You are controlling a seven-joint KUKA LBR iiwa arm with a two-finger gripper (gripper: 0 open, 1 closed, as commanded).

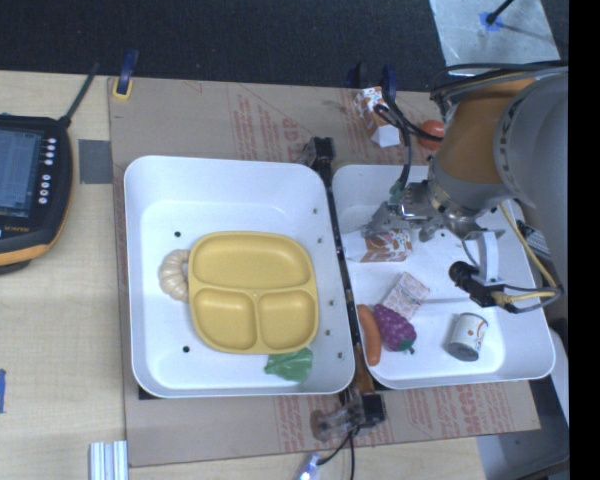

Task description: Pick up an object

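My gripper (404, 216) hangs low over the back left part of the right bin (520, 363), under the grey arm with its orange band. Just in front of it lies a brown and white packet (384, 247), partly covered by the gripper. In the same bin lie a small pale packet (407, 292), purple toy grapes (393, 326), an orange carrot (368, 334) along the left wall and a small white cup (466, 335) on its side. Whether the gripper touches the brown packet is hidden.
The left bin (150, 208) holds a yellow divided plate (252, 290), a cream lumpy item (172, 273) at its left and a green leafy item (290, 365) at the front. A tablet (15, 188) lies at the far left. Black cables (495, 293) trail from the arm over the right bin.
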